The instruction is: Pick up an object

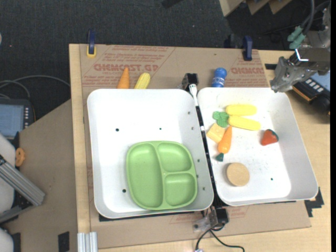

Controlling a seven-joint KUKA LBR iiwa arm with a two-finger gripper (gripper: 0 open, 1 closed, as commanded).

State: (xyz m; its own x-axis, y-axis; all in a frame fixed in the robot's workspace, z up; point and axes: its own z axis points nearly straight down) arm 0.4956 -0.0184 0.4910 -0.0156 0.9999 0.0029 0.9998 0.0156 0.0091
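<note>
The end effector point(286, 76) hangs over the far right corner of the right bin point(294, 140); I cannot tell how it is set. In that bin lie two corn cobs point(241, 116), a carrot point(225, 139), a strawberry point(269, 137) and a cookie point(238, 174). A green plate point(160, 175) sits in the left bin point(142, 114).
</note>
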